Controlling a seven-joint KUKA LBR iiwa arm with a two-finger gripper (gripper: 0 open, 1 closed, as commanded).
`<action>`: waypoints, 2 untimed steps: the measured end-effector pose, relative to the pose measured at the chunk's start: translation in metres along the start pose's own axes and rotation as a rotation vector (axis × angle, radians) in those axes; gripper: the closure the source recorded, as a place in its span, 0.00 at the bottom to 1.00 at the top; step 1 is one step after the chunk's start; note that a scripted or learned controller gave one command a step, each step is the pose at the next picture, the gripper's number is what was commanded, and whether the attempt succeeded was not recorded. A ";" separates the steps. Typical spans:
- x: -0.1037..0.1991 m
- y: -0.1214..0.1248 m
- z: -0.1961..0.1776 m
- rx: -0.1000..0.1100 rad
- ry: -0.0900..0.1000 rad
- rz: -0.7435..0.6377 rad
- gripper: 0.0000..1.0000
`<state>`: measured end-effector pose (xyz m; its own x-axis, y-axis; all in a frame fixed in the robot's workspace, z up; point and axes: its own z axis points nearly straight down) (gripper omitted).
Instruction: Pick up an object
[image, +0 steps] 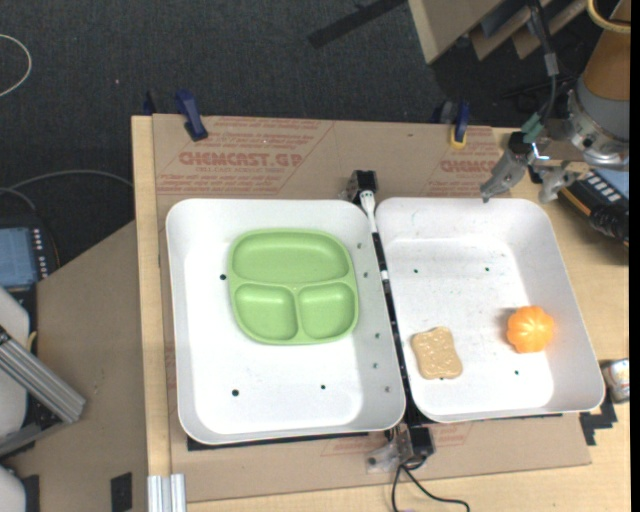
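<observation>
Resting on the brown surface (300, 150), two white bins; dark carpet (200, 50) behind, tool (503, 175) hovering top right, its grip I cannot tell.

This is a robotics lab or test workshop. The pincer (500, 180) hangs at the far right corner of a makeshift desk (300, 150), a brown board printed with a maker's name. Blue clamps (190, 115) hold the board's far edge, well to the pincer's left. Two white bins (200, 380) lie side by side on it, nearer the camera than the pincer. Loose cables (60, 180) trail over dark carpet far to its left, and an aluminium rail (40, 385) stands there too.
</observation>
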<state>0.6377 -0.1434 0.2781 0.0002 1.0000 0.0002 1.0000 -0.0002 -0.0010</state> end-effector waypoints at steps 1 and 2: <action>-0.064 0.017 0.179 0.014 0.002 0.005 0.00; -0.076 -0.051 0.193 0.001 0.012 -0.001 0.00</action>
<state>0.5869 -0.2193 0.0850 -0.0013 0.9999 0.0118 1.0000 0.0013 -0.0015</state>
